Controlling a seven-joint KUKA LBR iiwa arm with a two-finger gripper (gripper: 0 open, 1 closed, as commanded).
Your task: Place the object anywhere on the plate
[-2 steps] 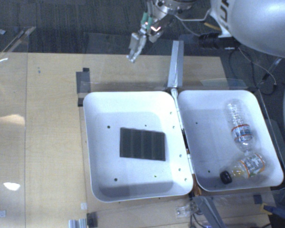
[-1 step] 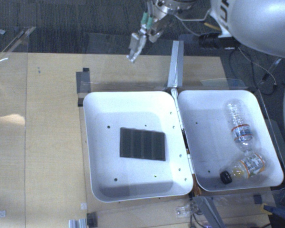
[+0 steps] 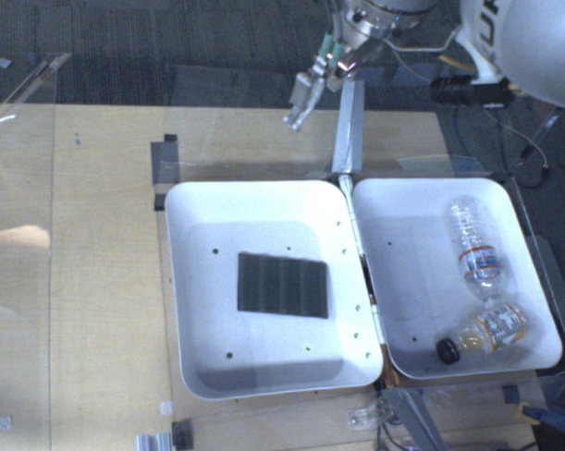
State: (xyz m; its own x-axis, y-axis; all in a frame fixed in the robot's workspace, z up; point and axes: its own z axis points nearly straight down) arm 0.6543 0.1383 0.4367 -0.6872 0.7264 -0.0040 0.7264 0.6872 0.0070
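2 bottles lie in the right bin (image 3: 398, 341): a clear bottle (image 3: 473, 244) along the right wall, and a capped bottle (image 3: 485, 331) near the front right corner, black cap pointing left. They sit close, nearly end to end. Either may be the object; cannot tell which. The plate (image 3: 282, 285), a dark ribbed rectangle, lies flat mid left bin (image 3: 199, 352). Gripper (image 3: 301, 104) hangs high beyond the bins' back edge, over the bench (image 3: 81, 273), nothing between its fingers; jaw gap cannot be read. Judgement: pick not yet begun. Approach 1 bottle across its body, mid-length, square to its axis; round plastic may roll or slip. Keep clear of bin wall and neighbour.
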